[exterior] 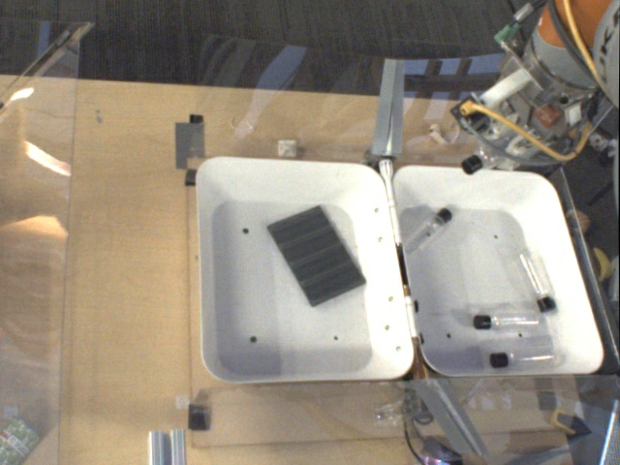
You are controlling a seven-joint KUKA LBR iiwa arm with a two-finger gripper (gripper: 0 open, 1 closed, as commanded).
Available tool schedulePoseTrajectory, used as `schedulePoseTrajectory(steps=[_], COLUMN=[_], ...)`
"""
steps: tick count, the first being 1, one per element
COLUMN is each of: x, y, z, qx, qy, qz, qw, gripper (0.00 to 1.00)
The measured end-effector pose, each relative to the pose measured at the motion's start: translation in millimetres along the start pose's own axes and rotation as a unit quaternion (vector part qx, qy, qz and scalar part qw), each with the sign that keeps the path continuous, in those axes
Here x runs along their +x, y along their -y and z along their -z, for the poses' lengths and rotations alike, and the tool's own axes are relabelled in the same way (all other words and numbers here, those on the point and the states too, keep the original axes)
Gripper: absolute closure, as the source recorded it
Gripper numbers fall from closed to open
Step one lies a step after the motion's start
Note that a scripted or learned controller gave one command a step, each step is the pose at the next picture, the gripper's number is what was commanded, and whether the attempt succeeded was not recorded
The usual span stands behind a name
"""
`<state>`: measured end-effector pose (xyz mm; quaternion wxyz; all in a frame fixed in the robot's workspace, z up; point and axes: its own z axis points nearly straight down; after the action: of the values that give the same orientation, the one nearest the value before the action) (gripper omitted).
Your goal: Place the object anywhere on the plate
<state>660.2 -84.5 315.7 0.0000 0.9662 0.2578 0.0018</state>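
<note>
Four clear plastic tubes with black caps (511,321) lie loose in right white bin (572,260) | dark grey ribbed rectangular plate (316,255) flat, askew, mid left white bin (218,260) on wooden desk (107,260) | gripper (509,114) hangs past right bin's far rim, jaws' state unclear

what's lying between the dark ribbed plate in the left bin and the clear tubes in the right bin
In the camera view, between the dark ribbed plate and the clear tubes lie bare white bin floor and the two bins' adjoining rims; no loose object sits there.
</note>
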Motion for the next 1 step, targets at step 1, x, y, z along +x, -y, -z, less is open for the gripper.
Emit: schedulePoseTrajectory(steps=[1], x=[4.3], y=[10.7], z=[64.6], qx=[0.000], qy=[0.000], qz=[-0.158], qw=[0.9874], gripper=[1.00])
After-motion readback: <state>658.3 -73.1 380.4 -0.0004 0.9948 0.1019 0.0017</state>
